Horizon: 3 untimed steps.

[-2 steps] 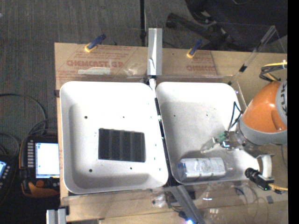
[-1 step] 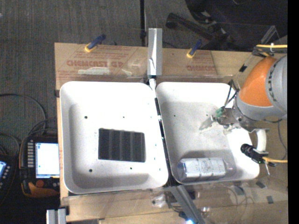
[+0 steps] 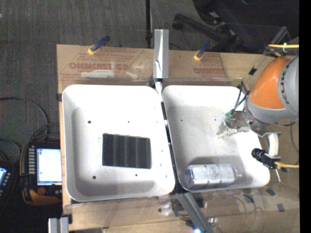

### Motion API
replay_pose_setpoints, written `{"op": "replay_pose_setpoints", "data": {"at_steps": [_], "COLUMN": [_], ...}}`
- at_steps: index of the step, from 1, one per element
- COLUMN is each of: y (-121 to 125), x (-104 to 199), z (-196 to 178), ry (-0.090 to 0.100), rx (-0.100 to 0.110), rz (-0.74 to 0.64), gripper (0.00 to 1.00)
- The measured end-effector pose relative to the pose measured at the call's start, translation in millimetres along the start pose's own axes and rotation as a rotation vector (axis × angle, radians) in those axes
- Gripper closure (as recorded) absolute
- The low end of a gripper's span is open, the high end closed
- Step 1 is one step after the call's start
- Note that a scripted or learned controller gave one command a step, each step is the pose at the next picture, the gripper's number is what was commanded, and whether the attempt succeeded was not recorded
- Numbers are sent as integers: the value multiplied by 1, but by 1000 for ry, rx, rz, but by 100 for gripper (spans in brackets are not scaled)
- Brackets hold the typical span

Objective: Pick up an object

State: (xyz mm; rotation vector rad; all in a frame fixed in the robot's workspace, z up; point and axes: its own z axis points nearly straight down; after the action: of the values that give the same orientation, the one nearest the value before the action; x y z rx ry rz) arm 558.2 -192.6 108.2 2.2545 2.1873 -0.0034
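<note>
Lying on its side in the right bin's near corner, the clear plastic bottle looks light, smooth and slippery; taking it across the middle seems safest. The claw hangs farther back; I cannot tell its state.

Count on the worktop: two bins, two objects, two clamps.

Two shallow white bins sit side by side: the left bin holds one dark ribbed rectangular tray, the right bin one clear plastic bottle lying down. Two blue-and-yellow clamps grip the worktop's far edge. One arm reaches in.
</note>
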Motion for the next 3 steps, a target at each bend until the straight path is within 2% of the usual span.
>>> {"op": "replay_pose_setpoints", "data": {"at_steps": [1, 2, 3], "y": [0, 0, 0], "x": [0, 1, 1], "z": [0, -9, -9], "ry": [0, 1, 0], "rx": [0, 1, 1], "rz": [0, -2, -2], "gripper": [0, 100, 0]}}
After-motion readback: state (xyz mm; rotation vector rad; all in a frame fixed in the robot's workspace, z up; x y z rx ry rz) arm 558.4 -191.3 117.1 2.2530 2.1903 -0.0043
